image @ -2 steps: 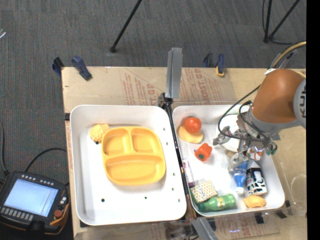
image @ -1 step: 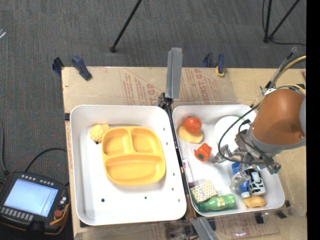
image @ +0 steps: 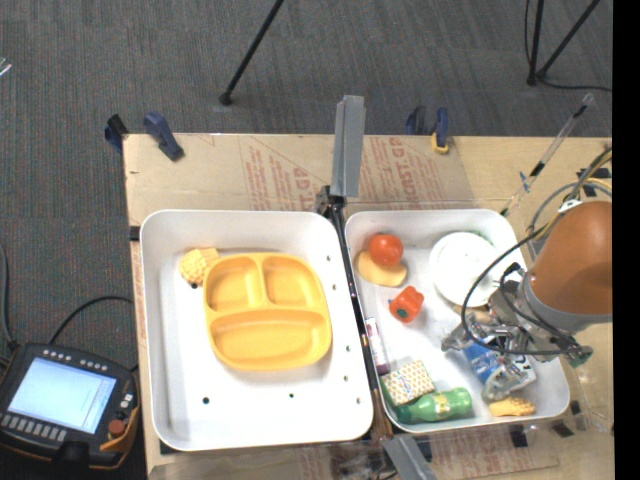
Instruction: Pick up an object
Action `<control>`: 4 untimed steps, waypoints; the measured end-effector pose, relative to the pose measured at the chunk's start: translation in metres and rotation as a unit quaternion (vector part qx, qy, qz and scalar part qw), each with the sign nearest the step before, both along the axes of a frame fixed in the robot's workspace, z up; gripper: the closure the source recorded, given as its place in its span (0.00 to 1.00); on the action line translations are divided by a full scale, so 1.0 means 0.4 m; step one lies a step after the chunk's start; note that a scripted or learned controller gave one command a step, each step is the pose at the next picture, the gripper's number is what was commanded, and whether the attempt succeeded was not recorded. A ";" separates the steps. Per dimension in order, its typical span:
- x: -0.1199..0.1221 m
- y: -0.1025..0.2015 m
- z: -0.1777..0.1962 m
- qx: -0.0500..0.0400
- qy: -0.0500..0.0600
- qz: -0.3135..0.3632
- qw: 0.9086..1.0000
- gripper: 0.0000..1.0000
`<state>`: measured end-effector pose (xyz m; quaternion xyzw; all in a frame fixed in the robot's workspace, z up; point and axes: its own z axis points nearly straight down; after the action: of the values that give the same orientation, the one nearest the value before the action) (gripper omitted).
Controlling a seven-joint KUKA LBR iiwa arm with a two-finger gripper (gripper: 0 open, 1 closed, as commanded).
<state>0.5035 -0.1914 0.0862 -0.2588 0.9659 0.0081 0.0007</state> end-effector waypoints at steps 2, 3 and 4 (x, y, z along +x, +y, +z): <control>0.003 0.006 0.022 0.000 0.000 0.004 1.000 0.00; 0.006 0.011 0.045 0.000 -0.001 0.007 1.000 1.00; 0.006 0.012 0.044 0.000 0.000 0.008 1.000 0.00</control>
<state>0.5059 -0.1867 0.1038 -0.2664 0.9638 0.0084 0.0009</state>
